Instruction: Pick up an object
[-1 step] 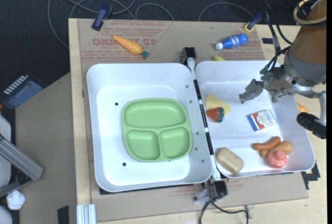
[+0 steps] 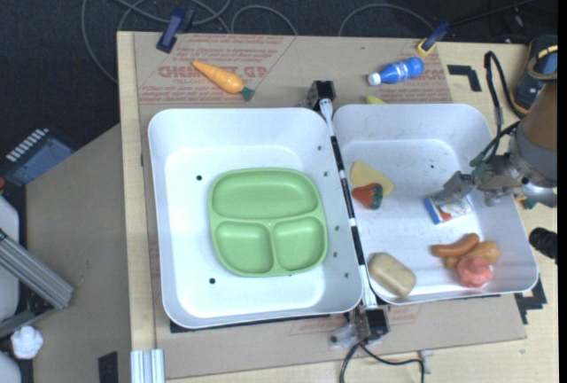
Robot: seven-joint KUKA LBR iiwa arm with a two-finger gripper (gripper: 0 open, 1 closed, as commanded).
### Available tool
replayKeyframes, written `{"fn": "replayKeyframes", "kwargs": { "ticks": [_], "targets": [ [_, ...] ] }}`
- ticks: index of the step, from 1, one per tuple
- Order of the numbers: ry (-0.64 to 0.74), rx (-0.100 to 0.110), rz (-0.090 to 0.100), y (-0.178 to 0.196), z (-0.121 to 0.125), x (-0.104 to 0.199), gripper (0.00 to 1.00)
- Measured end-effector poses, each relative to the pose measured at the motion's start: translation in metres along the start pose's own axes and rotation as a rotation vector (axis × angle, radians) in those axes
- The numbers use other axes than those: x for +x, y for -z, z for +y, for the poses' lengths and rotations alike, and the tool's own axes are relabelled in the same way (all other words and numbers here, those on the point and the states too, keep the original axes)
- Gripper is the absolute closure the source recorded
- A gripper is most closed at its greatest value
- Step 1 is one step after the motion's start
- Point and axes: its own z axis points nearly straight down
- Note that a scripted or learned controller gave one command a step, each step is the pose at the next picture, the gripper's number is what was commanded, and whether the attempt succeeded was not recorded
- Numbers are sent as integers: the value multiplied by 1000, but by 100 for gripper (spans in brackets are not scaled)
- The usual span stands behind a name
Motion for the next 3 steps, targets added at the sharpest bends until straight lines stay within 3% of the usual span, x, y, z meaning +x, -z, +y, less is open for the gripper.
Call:
{"fn": "replayKeyframes", "kwargs": {
  "ticks": [1, 2, 3],
  "targets": [
    [2, -2, 1, -77, -36, -17, 0],
    [5, -8, 0, -10, 55, 0, 0],
    [1, 0, 0, -64, -43, -5, 0]
  ]
}}
